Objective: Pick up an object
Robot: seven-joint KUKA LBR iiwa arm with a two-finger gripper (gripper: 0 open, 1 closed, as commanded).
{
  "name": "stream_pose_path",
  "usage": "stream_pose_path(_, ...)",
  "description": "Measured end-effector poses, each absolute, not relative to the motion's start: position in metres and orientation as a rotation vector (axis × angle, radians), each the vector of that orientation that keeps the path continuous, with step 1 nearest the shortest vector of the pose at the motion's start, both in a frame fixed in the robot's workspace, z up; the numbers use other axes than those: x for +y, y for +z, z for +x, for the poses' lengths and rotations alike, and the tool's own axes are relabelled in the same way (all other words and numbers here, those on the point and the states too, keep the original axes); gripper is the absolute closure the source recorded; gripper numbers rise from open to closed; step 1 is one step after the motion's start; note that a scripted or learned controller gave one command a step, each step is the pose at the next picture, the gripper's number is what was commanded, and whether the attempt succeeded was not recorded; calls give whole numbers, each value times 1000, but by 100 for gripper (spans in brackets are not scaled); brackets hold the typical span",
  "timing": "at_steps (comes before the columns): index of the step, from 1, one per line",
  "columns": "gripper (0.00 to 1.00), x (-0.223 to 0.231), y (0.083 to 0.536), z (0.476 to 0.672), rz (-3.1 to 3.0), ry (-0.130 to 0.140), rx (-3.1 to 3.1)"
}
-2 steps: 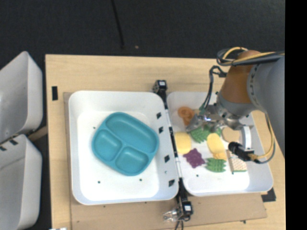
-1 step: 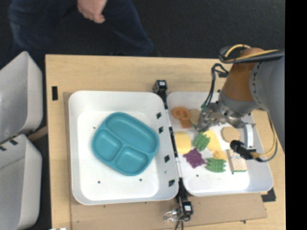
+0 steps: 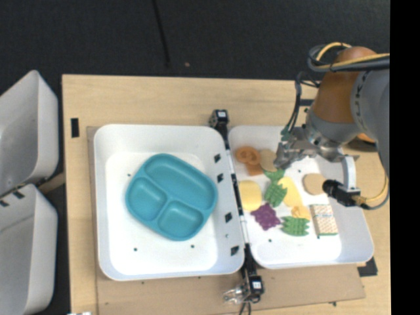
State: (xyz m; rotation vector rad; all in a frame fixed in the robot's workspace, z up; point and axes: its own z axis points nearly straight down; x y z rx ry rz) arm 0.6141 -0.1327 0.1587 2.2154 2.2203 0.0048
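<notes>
My gripper (image 3: pixel 284 160) hangs low over the back of the right bin (image 3: pixel 354 245), reaching in from the right. Its tip is just above a green leafy toy (image 3: pixel 275 190) and beside a tan piece (image 3: pixel 266 160). An orange ring-shaped toy (image 3: pixel 247 155) lies to its left. Further forward lie a yellow block (image 3: pixel 250 193), a purple toy (image 3: pixel 266 216), a second green toy (image 3: pixel 295 226) and a patterned wafer (image 3: pixel 323 220). A tan round piece (image 3: pixel 313 184) sits to the gripper's right. I see nothing lifted off the bin floor.
The left bin (image 3: pixel 111 241) holds a blue divided plate (image 3: pixel 172 195). A clipped divider (image 3: pixel 233 195) separates the two bins. A black cable fitting (image 3: pixel 341 192) on the arm hangs over the right bin. White boxes (image 3: pixel 23 143) stand off the bench at the left.
</notes>
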Motion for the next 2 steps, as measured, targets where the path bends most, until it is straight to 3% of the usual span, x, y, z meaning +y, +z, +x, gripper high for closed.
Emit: stream_pose_path(2,100,-136,244,615,2215,5,2220)
